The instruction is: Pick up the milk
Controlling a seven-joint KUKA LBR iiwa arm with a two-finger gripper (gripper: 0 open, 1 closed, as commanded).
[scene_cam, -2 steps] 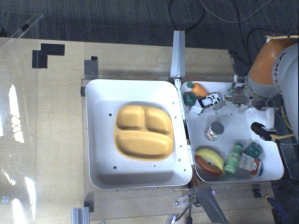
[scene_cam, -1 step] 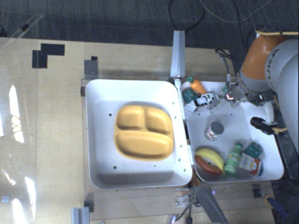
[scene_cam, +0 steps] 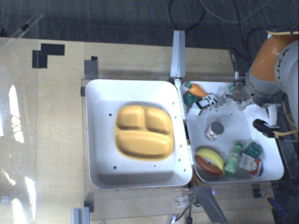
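One fixed camera, high above bench (scene_cam: pixel 46 125), slanted down

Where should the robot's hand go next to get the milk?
Probably a little to the view's left and down: the gripper sits at the right bin's far edge, with the black-and-white milk carton lying just beside it, apparently not yet between its fingers.
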